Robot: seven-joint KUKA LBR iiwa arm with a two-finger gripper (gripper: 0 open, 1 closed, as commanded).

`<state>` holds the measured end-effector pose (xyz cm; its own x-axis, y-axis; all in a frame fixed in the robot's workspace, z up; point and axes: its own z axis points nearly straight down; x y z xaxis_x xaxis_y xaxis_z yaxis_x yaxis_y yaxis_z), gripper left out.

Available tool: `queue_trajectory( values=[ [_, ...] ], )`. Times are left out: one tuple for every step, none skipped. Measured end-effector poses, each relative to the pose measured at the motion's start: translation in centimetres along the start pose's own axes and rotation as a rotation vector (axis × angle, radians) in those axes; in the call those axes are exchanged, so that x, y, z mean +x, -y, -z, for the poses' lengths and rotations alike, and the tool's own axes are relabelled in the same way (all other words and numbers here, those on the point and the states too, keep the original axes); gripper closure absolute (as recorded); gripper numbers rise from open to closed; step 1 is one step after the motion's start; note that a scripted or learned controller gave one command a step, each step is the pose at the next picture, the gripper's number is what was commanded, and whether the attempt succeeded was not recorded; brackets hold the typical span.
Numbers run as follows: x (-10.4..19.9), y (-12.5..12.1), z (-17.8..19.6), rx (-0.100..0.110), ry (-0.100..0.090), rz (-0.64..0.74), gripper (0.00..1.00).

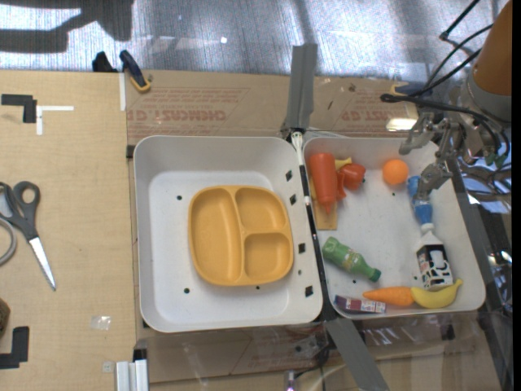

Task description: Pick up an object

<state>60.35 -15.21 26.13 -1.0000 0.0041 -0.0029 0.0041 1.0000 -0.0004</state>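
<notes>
We judged the orange ball (395,172), near the right bin's (383,218) far edge, light, smooth, prone to rolling; gripper (431,165) jaws' state we couldn't tell.

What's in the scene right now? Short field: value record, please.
left bin: yellow divided plate
right bin: red bottle, orange ball, green bottle, carrot, banana, white bottle with dark label
gripper: over the right bin's far right side, near the orange ball; nothing seen between its fingers
bench, left of the bins: scissors
</notes>
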Motion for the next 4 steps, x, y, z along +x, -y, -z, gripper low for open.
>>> queue_trajectory(
  values=[
    [-2.0, 4.6, -12.8, 0.001, 0.001, -0.248, 0.0],
    [-0.6, 6.8, -16.8, 0.0, -0.002, -0.3, 0.0],
    [-0.9, 6.7, -15.7, 0.002, 0.006, -0.295, 1.0],
    [-0.9, 6.7, -15.7, 0.002, 0.004, -0.295, 0.0]
  ],
)
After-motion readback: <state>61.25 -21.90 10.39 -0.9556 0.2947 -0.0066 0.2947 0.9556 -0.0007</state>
